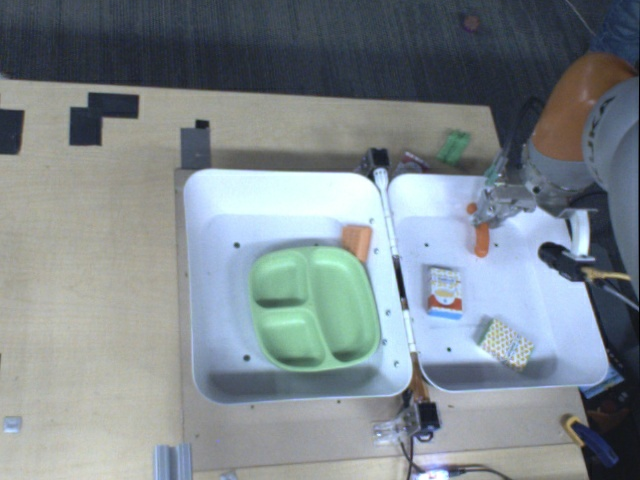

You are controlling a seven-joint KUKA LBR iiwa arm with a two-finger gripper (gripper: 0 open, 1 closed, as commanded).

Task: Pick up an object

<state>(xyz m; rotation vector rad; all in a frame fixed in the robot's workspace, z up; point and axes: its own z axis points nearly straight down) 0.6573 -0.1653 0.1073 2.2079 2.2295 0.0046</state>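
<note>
Two bins, pincer (487,218) pinching orange carrot (482,241), carton (445,292), patterned packet (506,343) nearby

We see a small, slim orange carrot-shaped piece (482,240) hanging upright near the right bin's far wall, beneath the gripper.

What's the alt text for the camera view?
The arm's gripper hangs over the right bin, just above a small orange piece. That bin also holds a carton and patterned packet; the left bin has a green tray.
</note>
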